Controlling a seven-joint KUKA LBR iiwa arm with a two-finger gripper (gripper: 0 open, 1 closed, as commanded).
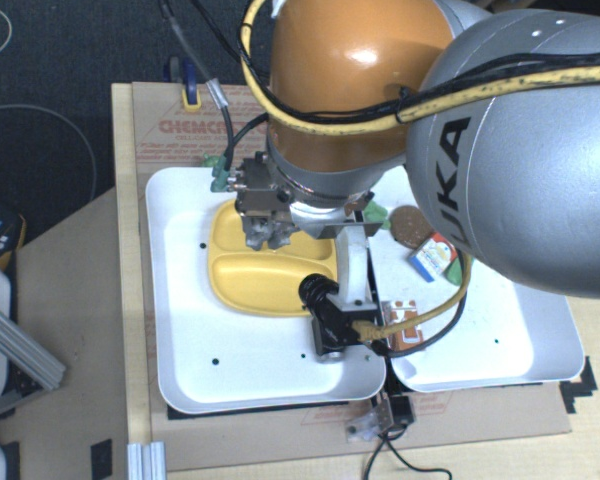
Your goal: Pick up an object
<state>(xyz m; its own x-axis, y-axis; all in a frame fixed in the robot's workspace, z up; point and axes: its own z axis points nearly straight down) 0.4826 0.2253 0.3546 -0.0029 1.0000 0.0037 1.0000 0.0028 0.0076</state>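
We look down on the arm as it reaches in from the right, its grey casing and big orange band filling the upper part of the view, with black and yellow cables looped around the orange section. The wrist points steeply downward into the left bin, so that the gripper hangs low over that bin's upper middle — right at the top edge of a yellow dish-shaped object. We cannot tell how the jaws stand, since the wrist housing and mounting hardware hide them from above, and nothing can be seen held. The yellow object lies flat in the left bin, roughly at its centre, partly covered by the gripper and by a black fitting just beside its right end. In the right bin, close to the divide between the two bins, we see a brown round object and a small colourful packet touching or nearly touching each other.
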